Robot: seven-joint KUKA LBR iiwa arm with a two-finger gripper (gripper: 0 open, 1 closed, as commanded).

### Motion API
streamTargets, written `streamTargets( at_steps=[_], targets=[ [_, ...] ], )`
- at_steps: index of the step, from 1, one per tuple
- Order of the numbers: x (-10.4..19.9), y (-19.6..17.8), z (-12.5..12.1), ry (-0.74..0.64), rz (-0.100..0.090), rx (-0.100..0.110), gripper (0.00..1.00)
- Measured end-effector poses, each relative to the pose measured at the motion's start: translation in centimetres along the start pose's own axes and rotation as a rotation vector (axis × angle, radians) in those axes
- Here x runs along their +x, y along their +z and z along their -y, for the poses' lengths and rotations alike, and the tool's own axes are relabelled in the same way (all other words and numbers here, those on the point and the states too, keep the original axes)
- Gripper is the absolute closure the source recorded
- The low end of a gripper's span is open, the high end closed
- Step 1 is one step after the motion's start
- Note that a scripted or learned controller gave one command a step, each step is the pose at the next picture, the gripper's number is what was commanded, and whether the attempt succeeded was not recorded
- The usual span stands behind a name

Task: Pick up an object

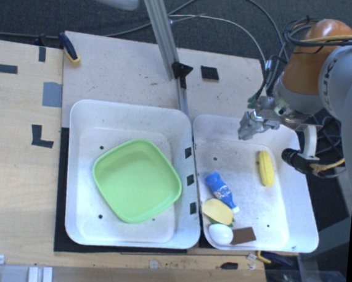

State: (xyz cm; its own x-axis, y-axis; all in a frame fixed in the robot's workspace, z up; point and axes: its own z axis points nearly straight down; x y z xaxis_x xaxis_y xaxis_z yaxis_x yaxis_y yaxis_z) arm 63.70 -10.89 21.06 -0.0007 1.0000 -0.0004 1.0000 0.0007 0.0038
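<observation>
Your gripper (249,129) sits over the back end of the right bin (297,232), near its far wall, and honestly I can't tell whether the fingers are open or closed from this angle, they're just a grey blur. Nothing shows between them. The corn (265,167) lies just in front of the fingers and a bit to the arm's side, on the bin floor, clear of them. Further forward from the fingers you've got the blue bottle (221,190), then a yellow piece (217,211) touching its cap end, then a white egg-shaped thing (220,233) with a brown block (244,235) right beside it in the near corner. Off to the fingers' other side, the left bin (78,159) holds a green plate (136,179), well apart from the gripper.
</observation>
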Motion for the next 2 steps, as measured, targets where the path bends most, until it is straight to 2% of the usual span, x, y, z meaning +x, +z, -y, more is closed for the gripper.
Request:
streamTargets(
  at_steps=[2],
  targets=[
    [9.0, -2.0, 3.9, -0.004, -0.002, 0.003, 1.0]
  ],
)
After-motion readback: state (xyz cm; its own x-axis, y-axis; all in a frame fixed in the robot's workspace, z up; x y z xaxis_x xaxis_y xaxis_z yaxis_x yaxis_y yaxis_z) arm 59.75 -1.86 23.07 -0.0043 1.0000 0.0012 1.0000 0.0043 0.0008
